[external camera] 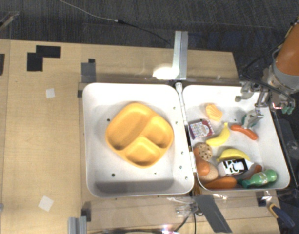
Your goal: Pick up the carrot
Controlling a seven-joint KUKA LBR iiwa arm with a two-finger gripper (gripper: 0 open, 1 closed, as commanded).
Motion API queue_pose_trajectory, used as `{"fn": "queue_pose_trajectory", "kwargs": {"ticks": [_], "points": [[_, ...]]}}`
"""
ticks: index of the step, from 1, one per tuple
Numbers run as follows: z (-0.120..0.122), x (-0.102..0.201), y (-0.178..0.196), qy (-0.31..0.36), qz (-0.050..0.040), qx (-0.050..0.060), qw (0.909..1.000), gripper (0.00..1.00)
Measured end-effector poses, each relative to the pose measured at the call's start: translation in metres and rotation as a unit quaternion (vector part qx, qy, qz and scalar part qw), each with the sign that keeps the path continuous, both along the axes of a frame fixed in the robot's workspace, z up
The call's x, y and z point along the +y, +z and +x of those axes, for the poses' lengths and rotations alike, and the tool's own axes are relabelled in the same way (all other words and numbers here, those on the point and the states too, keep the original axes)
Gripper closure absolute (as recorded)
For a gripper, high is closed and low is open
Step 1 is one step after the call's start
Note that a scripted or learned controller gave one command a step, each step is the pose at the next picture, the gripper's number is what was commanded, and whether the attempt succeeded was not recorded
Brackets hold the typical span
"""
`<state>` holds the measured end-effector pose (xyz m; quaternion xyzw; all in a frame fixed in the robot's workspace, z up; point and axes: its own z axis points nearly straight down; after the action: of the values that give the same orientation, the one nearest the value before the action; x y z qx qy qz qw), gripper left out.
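The carrot (245, 132) is a slim orange-red piece lying at a slant on the floor of the right bin (281, 152), near its right wall. My gripper (253, 117) hangs low just above and to the right of the carrot's upper end, very close to it. Nothing shows clearly held in it. The grey arm with its orange band (291, 57) comes in from the upper right.
The right bin also holds a banana (218, 136), a purple packet (200, 128), a cookie (204, 152), a green bottle (260, 178), a thick orange-red piece (220, 183) and several other toys. A yellow divided plate (139, 133) lies in the left bin (93, 145).
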<state>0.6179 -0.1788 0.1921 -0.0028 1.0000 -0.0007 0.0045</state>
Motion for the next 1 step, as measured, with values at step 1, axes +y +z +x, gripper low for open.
{"fn": "queue_pose_trajectory", "kwargs": {"ticks": [1], "points": [[-0.0082, 0.0235, -0.0608, 0.099, 0.0002, 0.001, 0.9951, 0.0]]}}
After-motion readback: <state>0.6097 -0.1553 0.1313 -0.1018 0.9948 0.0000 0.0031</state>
